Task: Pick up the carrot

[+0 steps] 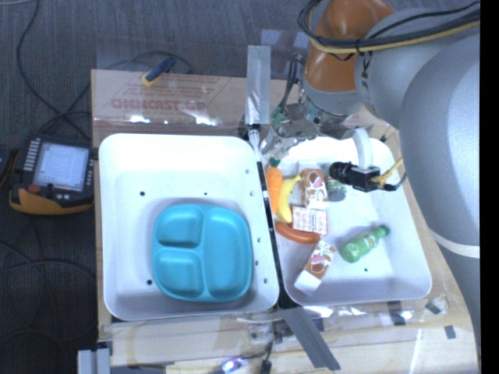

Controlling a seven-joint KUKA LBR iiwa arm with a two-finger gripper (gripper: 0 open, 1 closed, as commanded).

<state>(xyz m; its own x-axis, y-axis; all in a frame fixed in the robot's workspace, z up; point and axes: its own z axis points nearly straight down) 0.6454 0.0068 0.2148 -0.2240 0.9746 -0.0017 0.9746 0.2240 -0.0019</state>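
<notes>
Dark grey carpet floor (156, 14); teach pendant (51, 174) at left; brown cardboard sheet (171, 96).

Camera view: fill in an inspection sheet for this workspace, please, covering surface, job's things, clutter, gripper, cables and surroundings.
Surface: left bin holds a blue divided plate; right bin holds the small items.
Job's things: carrot lies along the right bin's left wall, beside a banana.
Clutter: red sausage, small cartons, green bottle, all in the right bin.
Gripper: gripper hangs over the right bin's far left corner, near the carrot's far end.
Cables: black cables run past the arm's orange band; more trail across the carpet.
Surroundings: handheld pendant left of the bins; cardboard sheet behind the left bin.
</notes>
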